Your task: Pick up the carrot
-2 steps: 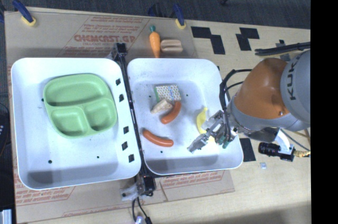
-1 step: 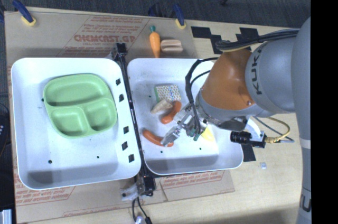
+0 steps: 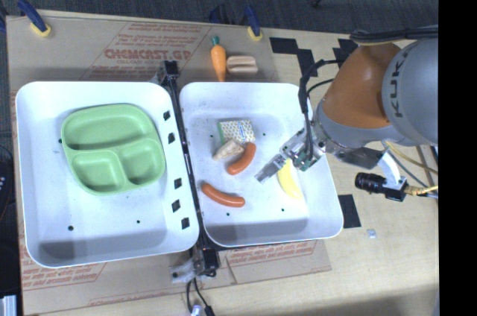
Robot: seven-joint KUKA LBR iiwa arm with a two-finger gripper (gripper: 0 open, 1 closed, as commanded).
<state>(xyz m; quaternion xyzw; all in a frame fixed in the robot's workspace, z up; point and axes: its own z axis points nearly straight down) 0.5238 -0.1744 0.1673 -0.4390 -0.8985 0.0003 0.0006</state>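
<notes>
1. Carrot (image 3: 218, 61) lies on the bench just beyond the far rim of the right bin (image 3: 320, 217), outside both bins, green top pointing away, with a small bun (image 3: 241, 65) just to its right. I judge it sits there as scatter, not in the working area.
2. Gripper (image 3: 277, 167) is low inside the right bin, well apart from the carrot, its tip just beside a yellow banana (image 3: 291, 182). Whether the claw is open or closed I cannot tell; the tip is small and blurred, and nothing can be made out in it.
3. Arm (image 3: 373, 95) reaches in from the right, its orange band above the bin's right rim, so the wrist is angled down toward the bin floor, not the far bench.
4. Other items in the right bin: 2 sausages, 1 mid-bin (image 3: 241, 158) and 1 nearer (image 3: 223, 195), a pale bread piece (image 3: 227, 150) and a patterned packet (image 3: 237, 131).
5. Left bin (image 3: 37, 232) holds a green tray (image 3: 112, 147) with 3 compartments.
6. Judgement: the pick has not begun; the arm would need to lift out and travel far-left over the rim to reach the carrot.
</notes>
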